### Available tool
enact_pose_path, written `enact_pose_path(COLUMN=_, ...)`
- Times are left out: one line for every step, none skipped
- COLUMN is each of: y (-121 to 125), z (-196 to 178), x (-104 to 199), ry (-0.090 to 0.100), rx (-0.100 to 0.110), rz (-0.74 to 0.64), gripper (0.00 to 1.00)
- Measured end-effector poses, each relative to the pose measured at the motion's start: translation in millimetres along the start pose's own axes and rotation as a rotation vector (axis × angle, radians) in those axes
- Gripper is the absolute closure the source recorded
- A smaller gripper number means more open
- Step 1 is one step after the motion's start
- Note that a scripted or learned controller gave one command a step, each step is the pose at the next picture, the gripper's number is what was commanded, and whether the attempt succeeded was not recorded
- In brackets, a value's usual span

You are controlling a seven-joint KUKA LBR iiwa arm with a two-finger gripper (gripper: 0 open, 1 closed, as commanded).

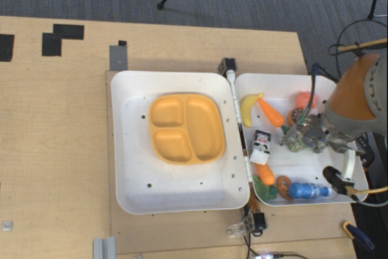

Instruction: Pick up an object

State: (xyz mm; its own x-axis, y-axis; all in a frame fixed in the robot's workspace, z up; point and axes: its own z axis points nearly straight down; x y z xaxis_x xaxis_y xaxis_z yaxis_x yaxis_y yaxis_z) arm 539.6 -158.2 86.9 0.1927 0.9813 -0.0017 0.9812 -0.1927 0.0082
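Observation:
My gripper (296, 135) hangs low in the right bin (285, 85), near its middle, with the arm reaching in from the right. A small green and red object (297, 116) lies right at its tip; contact cannot be made out. To its left lie an orange carrot (270, 112) and a yellow banana (249, 105). A small white and black box (260, 147) sits left of the gripper. A reddish-orange object (304, 99) is at the back.
Along the right bin's front edge lie a blue bottle (309, 191), a brown ring (283, 182), an orange piece (265, 173) and a green piece (267, 193). The left bin (130, 130) holds a yellow divided plate (185, 128).

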Motion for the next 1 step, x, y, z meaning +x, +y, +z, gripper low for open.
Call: enact_pose_path(y=70.2, z=1.6, x=18.4, ry=0.002, rx=0.002, rz=-0.050, gripper=0.00)
